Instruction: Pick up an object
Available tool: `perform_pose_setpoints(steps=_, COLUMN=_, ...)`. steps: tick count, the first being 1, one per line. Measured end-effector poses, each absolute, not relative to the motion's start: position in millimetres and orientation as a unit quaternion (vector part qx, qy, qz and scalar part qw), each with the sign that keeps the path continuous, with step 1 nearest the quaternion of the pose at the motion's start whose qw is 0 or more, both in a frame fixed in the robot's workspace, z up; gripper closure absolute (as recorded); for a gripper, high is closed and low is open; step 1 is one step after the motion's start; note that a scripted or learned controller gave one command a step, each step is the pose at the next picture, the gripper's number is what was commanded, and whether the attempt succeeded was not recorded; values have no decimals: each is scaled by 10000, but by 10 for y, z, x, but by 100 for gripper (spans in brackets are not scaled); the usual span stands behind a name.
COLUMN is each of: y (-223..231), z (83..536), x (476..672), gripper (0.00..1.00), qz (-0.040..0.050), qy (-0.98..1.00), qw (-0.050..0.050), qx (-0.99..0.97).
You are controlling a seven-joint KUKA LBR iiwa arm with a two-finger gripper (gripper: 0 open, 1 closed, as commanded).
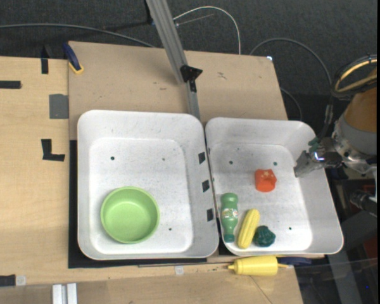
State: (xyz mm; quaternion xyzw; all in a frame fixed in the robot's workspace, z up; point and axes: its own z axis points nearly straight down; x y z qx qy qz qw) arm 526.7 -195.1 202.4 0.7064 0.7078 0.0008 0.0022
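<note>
Camera view: gripper hovers over right bin's far-right rim; its state I cannot tell. Orange object, possibly a pepper, lies just left of it. Bench is tan wood.

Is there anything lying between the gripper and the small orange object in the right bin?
Nothing visible. The gripper sits at the right white bin's right rim, and only bare bin floor separates it from the small orange object.
</note>
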Motion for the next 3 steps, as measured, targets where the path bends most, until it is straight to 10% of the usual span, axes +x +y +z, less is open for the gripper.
perform_pose_setpoints(steps=1, y=-1949, z=2632, x=5350, gripper=100, qz=10, qy=7080, qw=28, qx=7062)
perform_pose_setpoints(steps=3, y=-774, z=2450, x=5317, gripper=100, qz=-2, qy=7098, qw=-15, qx=7044)
